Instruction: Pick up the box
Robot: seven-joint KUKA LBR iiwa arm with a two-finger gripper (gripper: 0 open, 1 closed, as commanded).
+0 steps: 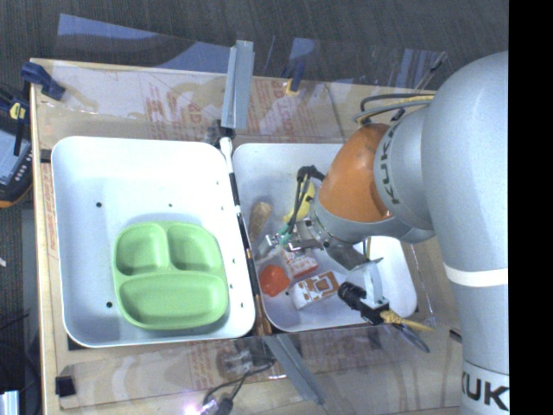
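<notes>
We find the gripper (289,242) low in the right bin (268,171) (open or closed, we cannot tell). The box (315,290), a flat printed carton, lies just beside it, close to the bin's near wall, with a round red thing (274,279) alongside.

Box (316,290) in right bin (275,173)

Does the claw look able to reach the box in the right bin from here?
Probably yes: the claw sits in the right bin close beside the box, whose top shows uncovered. A red object next to it may crowd one side.
</notes>
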